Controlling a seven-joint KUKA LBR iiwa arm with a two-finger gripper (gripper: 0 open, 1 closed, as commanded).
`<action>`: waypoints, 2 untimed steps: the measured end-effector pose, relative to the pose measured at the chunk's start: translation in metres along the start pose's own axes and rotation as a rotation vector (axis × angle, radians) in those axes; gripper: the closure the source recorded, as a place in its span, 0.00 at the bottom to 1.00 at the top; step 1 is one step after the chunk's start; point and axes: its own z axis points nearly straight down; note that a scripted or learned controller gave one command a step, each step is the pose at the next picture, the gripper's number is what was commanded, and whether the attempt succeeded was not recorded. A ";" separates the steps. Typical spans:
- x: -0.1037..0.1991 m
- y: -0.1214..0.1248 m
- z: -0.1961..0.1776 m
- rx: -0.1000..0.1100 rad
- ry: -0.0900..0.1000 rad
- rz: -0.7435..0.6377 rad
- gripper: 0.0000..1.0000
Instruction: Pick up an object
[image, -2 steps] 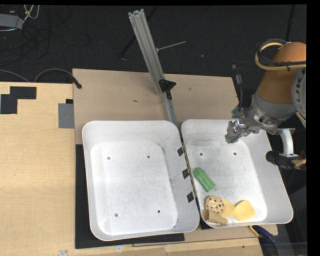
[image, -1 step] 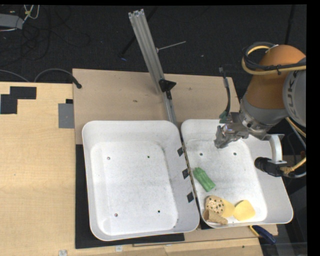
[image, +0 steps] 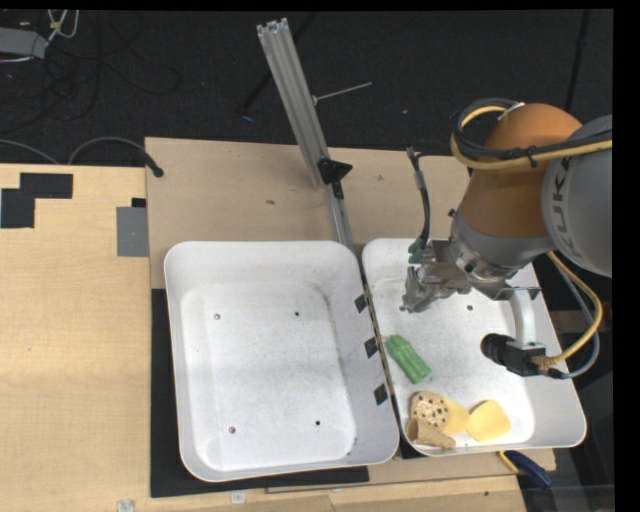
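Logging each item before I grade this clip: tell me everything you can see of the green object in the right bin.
The green object is a small elongated block with rounded ends, matte, possibly foam or plastic. It lies flat on the floor of the right bin, near that bin's left wall, tilted diagonally, its upper end toward the divider. Nothing appears to touch it: the gripper is above and apart, and the yellow and speckled items sit lower in the bin, separate from it.
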 end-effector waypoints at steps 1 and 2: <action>0.048 -0.026 0.007 0.002 -0.001 -0.001 1.00; 0.093 -0.040 0.016 0.001 -0.001 0.000 1.00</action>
